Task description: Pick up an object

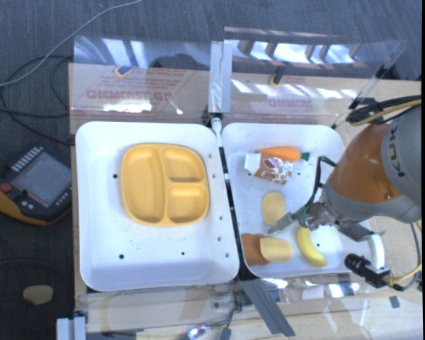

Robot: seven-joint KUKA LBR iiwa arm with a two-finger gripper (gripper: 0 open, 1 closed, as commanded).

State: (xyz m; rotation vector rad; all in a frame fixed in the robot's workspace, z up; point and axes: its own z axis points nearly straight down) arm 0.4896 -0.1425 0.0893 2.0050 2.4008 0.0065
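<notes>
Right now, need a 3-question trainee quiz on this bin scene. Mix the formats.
1. True or false: the yellow divided tray sits in the left bin.
2. Which item lies nearest the end effector? A carrot B banana C snack packet
3. Fill in: the tray has ___ compartments.

Key: 1 true; 2 B; 3 three

Arm [404, 168]: grey rounded casing, dark lettering partly visible at its upper right. Broad orange band [365, 172] above wrist, glossy. Black and yellow cables [379, 108] run along the top. Gripper [297, 222] grey metal (small, detail unclear). White bracket [375, 250] and black cylindrical fitting [358, 264] below the wrist.
</notes>
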